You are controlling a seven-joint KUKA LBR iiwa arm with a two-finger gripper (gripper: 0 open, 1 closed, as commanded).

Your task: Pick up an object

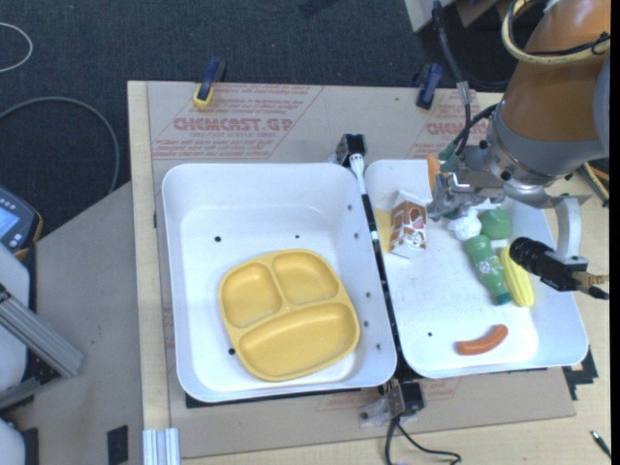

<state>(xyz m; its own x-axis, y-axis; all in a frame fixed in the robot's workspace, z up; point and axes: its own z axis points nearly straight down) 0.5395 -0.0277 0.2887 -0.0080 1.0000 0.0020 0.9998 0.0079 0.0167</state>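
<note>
Left bin (184, 201) holding yellow divided plate (288, 313), right bin (552, 342) with milk carton (409, 229), green bottle (487, 260), corn (518, 279), hot dog (481, 339), gripper (453, 201) low at upper right near carton

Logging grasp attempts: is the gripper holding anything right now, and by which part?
It cannot be told. The two-finger gripper sits low in the right white bin, beside the small brown-and-white carton and above the green plastic bottle; nothing is visibly between its fingers.

arm (542, 114): grey casing | orange band above wrist | black cables at wrist
</note>
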